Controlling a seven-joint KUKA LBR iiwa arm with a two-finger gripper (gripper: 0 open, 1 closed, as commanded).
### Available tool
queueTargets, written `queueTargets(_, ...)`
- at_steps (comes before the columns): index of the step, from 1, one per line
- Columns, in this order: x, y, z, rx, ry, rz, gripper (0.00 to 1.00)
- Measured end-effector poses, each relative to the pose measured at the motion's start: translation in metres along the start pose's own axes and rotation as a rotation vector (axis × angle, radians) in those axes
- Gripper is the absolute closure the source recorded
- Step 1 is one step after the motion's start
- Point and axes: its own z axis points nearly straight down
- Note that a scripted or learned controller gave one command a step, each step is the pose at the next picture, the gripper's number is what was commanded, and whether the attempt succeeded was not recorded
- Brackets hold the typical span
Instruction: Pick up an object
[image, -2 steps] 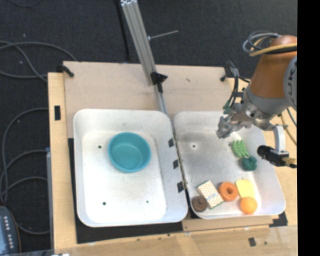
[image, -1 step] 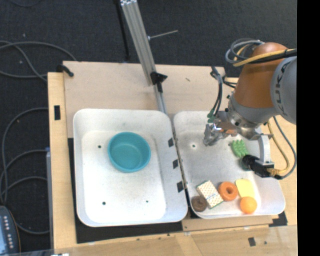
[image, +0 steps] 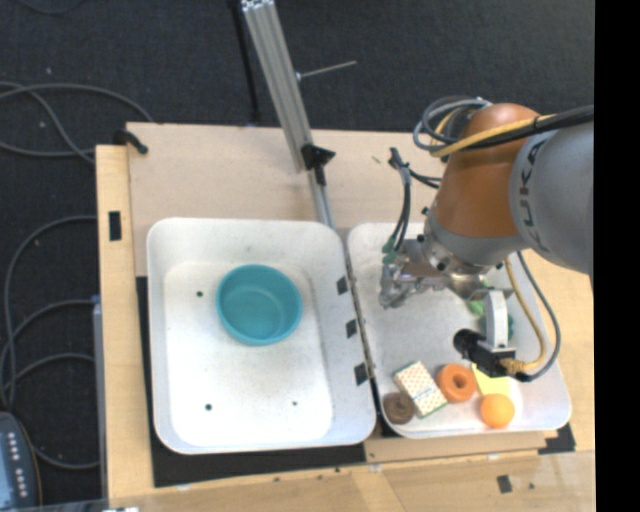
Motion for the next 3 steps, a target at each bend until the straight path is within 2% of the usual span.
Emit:
queueTargets(2, 0.091, -0.027, 0.004, 0.001, 0.002, -0.001, 1.00)
queueTargets(3, 0.089, -0.026, 0.004, -0.001, 0.001, 0.004, 0.00)
